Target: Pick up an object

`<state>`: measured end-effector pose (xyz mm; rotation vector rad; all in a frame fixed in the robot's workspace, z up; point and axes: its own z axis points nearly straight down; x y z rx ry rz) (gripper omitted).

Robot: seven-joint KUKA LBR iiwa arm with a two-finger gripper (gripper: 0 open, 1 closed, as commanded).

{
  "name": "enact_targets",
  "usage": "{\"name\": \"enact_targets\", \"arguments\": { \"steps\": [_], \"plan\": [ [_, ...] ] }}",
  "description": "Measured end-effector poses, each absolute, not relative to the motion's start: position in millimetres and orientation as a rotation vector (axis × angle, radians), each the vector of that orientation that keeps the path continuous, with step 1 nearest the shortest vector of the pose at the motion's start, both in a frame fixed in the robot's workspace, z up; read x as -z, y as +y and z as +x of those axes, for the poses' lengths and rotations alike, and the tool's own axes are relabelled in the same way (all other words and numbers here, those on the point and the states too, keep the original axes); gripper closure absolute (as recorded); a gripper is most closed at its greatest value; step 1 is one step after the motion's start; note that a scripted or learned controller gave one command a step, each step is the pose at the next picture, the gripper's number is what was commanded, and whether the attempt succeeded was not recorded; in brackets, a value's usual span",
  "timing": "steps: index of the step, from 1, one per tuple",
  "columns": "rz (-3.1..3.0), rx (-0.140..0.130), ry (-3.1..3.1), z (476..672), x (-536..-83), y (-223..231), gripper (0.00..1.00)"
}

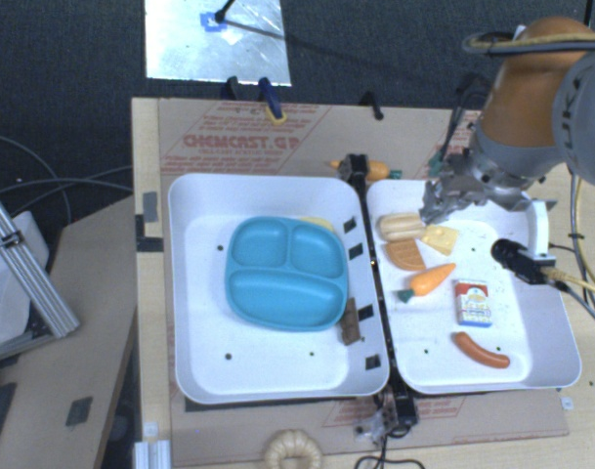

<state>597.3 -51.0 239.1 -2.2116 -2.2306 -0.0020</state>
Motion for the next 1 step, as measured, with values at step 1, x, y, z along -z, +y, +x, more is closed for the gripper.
{"name": "enact_targets", "arguments": {
  "steps": [1],
  "plan": [
    [-2.214,0.001,-2.23,588.7,-240.1,-7.0,1.0]
  ]
}}
